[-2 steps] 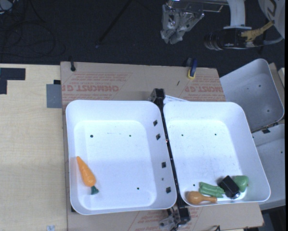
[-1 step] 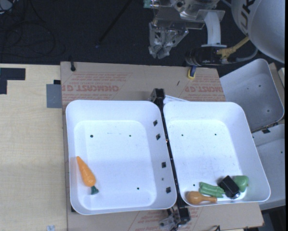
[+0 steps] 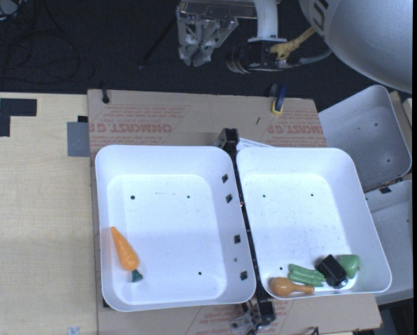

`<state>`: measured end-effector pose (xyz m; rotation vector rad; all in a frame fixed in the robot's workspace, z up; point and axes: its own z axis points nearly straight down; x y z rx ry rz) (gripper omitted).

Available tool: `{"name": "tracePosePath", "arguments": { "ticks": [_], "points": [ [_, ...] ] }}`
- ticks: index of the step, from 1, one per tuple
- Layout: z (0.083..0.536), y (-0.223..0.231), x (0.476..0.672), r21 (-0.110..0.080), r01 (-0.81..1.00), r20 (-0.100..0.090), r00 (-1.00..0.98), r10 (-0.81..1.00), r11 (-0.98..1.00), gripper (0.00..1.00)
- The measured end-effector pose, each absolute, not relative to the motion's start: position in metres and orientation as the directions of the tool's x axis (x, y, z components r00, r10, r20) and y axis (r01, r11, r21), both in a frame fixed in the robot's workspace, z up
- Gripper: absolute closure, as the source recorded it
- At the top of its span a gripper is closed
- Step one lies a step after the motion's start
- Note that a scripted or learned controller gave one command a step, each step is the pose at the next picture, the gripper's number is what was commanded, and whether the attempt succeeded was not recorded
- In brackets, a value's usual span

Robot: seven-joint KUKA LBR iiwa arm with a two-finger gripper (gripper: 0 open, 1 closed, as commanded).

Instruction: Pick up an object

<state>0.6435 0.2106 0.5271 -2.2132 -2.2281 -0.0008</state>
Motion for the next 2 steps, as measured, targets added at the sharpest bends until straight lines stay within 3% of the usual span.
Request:
{"name": "tracePosePath", "arguments": {
  "ticks": [1, 2],
  "points": [
    [0.537, 0.245, 0.644, -0.003, 1.000, 0.000, -0.003, 1.000, 0.003, 1.00],
    [0.423, 0.196, 0.643, -0.017, 1.000, -0.007, 0.004, 1.000, -0.004, 1.00]
  ]
}}
